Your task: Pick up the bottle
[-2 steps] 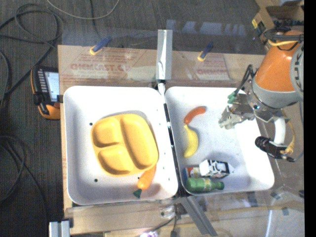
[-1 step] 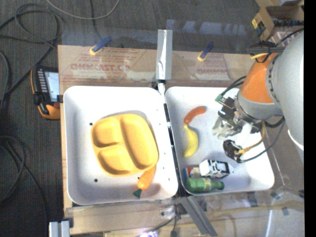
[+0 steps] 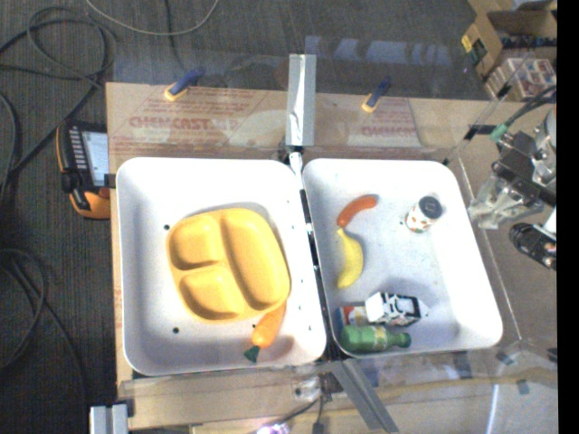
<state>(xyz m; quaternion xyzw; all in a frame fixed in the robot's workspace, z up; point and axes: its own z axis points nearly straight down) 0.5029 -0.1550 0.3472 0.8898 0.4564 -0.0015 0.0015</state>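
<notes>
Low along the right bin's front wall lies the bottle.

Left bin: tray, carrot at its near edge. Right bin: bottle nearest, banana behind it, can far right.

gripper hangs at the far right, pointing left.

bottle | green | lying on side | right bin, near wall
</notes>
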